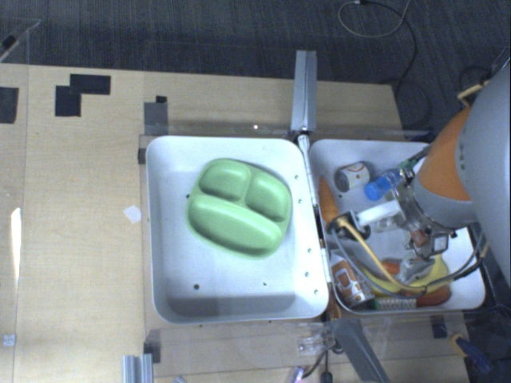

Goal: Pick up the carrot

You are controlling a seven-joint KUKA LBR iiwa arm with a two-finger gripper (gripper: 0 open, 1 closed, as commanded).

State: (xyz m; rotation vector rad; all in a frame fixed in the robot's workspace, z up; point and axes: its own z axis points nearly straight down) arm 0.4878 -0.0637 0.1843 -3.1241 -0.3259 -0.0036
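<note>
Pale wooden bench boards (80,238) are lying under dark carpet-like flooring at the top of the view, with black square patches (80,92) marking the wood and a thin cable (383,14) looping across the floor. Two shallow white plastic bins with rounded corners are sitting side by side, parted by a grey metal rail (304,94). Inside the left white bin (172,294) a glossy green plastic tray with three moulded compartments (239,206) is lying tilted, well apart from the walls. Along the left wall of the right white bin (471,294) a smooth orange tapering carrot (326,202) is lying lengthwise, just beside the rail side and apart from the gripper. Near it are resting a small round grey-and-white can (351,175), a blue plastic bottle cap (375,188), a curved yellow banana (383,274), a brown printed packet (350,282) and a reddish rounded item (435,296), all crowded together. A grey rounded arm with an orange band (443,166) is reaching in from the right and bending down over this clutter, its wrist pointing toward the bin floor. Its dark metal two-finger gripper (417,254) is hanging low over the banana and clutter, and whether it is open or closed I cannot tell; nothing is visibly sitting in its grip.
</note>
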